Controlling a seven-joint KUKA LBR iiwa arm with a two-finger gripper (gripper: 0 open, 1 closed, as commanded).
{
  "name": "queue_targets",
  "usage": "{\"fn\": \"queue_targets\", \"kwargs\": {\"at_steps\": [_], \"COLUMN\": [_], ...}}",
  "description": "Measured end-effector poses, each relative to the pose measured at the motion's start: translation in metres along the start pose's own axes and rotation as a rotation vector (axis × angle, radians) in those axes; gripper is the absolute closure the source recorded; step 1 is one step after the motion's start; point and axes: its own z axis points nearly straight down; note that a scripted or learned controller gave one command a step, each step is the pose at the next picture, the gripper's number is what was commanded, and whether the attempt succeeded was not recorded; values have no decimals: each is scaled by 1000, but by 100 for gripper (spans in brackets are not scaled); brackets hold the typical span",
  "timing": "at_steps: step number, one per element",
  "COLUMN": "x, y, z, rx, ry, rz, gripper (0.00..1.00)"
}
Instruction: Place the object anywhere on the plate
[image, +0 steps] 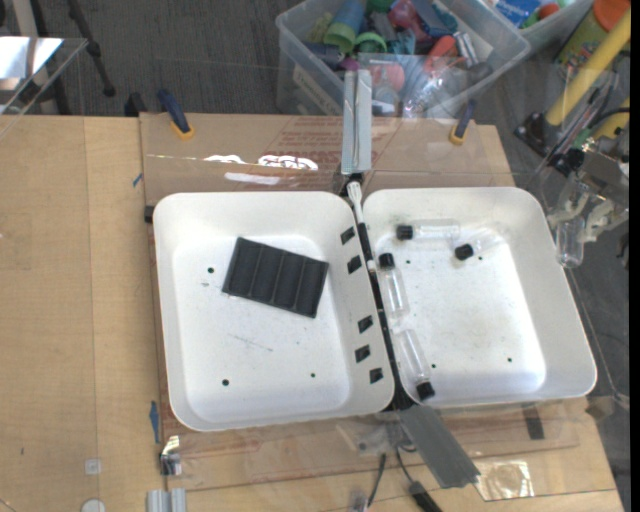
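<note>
The plate (275, 277) is a black ribbed rectangle lying flat in the left bin (190, 400), toward its upper middle. Clear plastic tubes with black caps lie in the right bin (560, 350). One tube (438, 234) lies across the bin's upper part. Another tube (394, 290) and a third tube (410, 355) lie along the left wall, end to end. My gripper (572, 235) hangs at the right bin's upper right rim, away from the tubes and far from the plate. Nothing shows in its grasp.
A divider with black clips (360, 300) runs between the two bins. Behind the bench stands a clear tub of colourful toys (400, 45). Cables and arm hardware (590, 150) crowd the upper right. A grey flap (438, 447) sticks out below the bins.
</note>
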Motion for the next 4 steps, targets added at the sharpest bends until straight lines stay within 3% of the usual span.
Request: {"fn": "queue_targets", "kwargs": {"at_steps": [1,2,3,4], "x": [0,0,1,-19], "y": [0,0,0,-53], "z": [0,-21,-31,184], "rx": [1,-3,-5,-9], "ry": [0,0,-1,6], "rz": [0,-258,-261,44], "gripper": [0,0,100,100]}}
